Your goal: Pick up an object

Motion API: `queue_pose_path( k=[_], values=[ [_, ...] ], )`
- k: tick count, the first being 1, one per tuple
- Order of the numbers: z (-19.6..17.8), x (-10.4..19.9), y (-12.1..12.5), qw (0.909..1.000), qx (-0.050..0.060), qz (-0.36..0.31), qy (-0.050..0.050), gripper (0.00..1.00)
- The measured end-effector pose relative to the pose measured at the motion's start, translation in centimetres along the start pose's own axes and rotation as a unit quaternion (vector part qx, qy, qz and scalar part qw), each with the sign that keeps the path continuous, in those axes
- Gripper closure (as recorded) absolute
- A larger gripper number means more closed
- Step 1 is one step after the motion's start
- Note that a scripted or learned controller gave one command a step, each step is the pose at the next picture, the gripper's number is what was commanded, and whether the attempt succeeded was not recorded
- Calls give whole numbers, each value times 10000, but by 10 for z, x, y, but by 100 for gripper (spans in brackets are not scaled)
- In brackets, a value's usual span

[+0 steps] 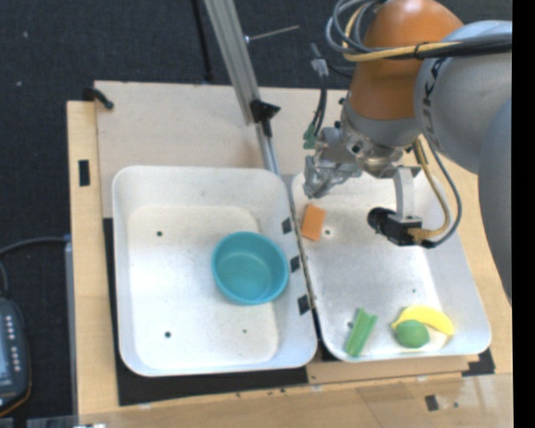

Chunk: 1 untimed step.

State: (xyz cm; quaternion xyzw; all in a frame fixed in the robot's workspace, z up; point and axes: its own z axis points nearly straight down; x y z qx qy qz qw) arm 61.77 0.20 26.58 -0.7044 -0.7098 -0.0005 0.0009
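1. Grey arm (464,87) with orange band, entering from the right and hanging over the upper part of the right bin (446,279).
2. Left bin (143,203), mid-frame, holding a teal bowl (250,267) near its right wall; no part of the present reach.
3. Pincer (321,178) low over the upper left corner of the right bin, just above and beside an orange block (313,222); open or closed, cannot tell, and nothing seen held.
4. Step in hand, by the look of it: the approach, block as likeliest target. Next move calls for a small shift toward the lower frame, then a straight descent.
5. In the way: the dividing bin wall close on the block's left (little room for a finger there).
6. Well apart, lower right: yellow piece (428,318), green ball (412,334), green stick (360,333).
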Motion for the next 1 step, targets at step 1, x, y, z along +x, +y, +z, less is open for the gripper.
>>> queue_pose_path(
  k=[1],
  values=[
    [-1,49,-13,10000,8,0,0,100]
  ],
)
